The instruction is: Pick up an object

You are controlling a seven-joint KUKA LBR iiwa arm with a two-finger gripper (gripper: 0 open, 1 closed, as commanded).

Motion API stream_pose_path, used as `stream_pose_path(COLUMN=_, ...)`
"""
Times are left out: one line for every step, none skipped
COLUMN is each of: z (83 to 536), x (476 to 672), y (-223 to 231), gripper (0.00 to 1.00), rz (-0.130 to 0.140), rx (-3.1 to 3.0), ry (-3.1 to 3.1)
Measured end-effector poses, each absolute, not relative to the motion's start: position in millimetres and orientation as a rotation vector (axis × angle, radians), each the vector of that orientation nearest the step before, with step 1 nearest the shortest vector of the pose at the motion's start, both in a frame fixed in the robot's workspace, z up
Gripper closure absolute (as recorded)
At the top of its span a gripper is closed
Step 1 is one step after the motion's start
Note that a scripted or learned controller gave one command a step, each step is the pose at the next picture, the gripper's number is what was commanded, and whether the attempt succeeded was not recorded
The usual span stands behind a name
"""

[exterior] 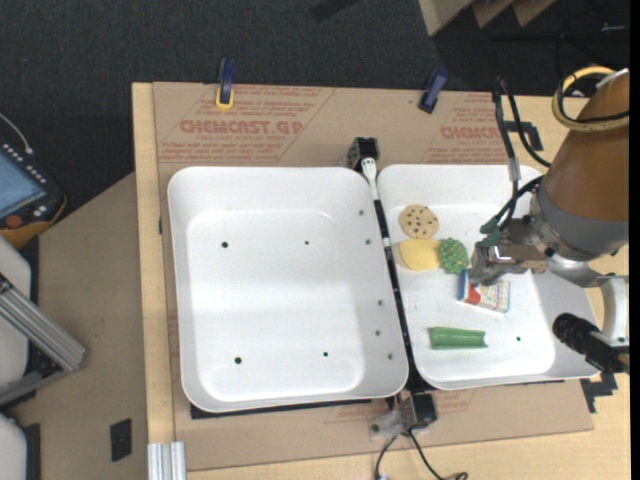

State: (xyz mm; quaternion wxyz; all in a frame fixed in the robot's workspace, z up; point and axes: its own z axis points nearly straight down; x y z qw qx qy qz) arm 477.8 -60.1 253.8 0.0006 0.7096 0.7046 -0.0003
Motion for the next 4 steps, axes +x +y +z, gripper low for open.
stream_pose_path(z=195, x=478.7, y=-125, gripper=1.00, rz=-0.006, rx=2.231, ry=2.217)
stream_pose_path(z=205, x=503.0, y=-35, gripper=1.00, rz=0.006, rx=2.210, ry=2.232)
stream_pose_path(z=215, x=502.4, y=-41, gripper=1.00, rz=0.002, rx=2.218, ry=2.220)
stream_pose_path(z=230, x=478.4, y=-123, gripper=1.00, rz=-0.001, rx=2.226, ry=2.210)
